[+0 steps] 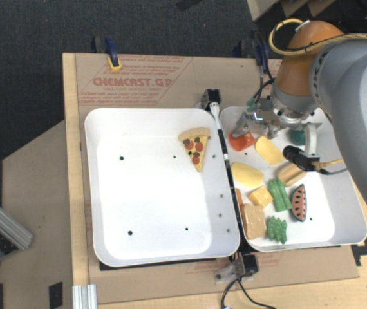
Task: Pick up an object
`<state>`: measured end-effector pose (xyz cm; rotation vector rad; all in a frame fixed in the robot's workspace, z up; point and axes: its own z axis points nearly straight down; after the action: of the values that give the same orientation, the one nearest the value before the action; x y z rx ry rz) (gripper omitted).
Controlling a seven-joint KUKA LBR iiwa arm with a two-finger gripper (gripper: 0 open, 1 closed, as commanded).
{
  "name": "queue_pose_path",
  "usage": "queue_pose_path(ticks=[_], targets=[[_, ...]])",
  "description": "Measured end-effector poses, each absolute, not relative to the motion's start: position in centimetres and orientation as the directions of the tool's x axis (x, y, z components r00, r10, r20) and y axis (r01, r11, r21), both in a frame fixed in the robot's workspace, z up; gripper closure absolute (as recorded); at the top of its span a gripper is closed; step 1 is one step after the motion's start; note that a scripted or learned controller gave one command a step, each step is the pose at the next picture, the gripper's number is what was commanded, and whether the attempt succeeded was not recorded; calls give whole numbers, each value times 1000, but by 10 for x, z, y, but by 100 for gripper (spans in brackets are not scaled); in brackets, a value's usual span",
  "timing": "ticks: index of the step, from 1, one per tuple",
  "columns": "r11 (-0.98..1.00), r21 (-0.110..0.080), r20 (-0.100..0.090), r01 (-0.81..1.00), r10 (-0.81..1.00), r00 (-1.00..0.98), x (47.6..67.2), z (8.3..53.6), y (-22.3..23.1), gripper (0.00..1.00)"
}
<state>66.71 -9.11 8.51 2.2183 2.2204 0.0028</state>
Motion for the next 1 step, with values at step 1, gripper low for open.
queue_pose_path(ticks=[1], targets=[[1,6,-2,1000,1000,-1,668,96,-91,100]])
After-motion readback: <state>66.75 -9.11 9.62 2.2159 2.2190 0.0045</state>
